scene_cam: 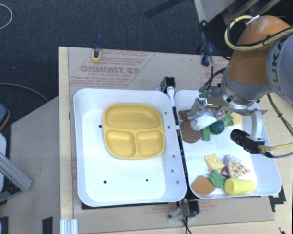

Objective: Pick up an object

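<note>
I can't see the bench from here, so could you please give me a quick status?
Gripper low over right bin's far end, among the toy food. White cylinder right beside it; no grasp seen. Yellow tray in left bin.

Dark carpet floor (39,24); brown board (138,66) beneath; white cable (6,13) lying loose.

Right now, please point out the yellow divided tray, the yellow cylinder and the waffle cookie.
yellow divided tray (132,117): camera view, its large top compartment.
yellow cylinder (239,186): camera view, middle of its side.
waffle cookie (203,186): camera view, its centre.
</note>
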Controlling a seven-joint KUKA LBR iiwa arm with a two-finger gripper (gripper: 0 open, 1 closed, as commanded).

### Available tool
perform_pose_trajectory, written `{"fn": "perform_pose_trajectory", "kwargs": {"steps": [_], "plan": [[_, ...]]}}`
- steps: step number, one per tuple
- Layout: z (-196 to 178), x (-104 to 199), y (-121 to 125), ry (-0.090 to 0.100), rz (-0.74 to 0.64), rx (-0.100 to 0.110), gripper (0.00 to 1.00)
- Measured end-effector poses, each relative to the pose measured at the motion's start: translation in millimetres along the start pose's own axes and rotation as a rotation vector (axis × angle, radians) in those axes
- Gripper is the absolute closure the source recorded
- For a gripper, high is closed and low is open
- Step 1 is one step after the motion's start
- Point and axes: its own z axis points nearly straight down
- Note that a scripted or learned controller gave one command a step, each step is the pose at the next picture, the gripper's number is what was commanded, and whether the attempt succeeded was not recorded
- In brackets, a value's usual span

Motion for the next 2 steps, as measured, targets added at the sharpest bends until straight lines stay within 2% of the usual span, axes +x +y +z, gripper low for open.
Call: {"fn": "perform_pose_trajectory", "kwargs": {"steps": [1,2], "plan": [[0.7,52.1,3.7,-0.001,0.000,-0.002,1.00],[13.6,59.0,1.3,-0.002,0.005,0.004,1.00]]}}
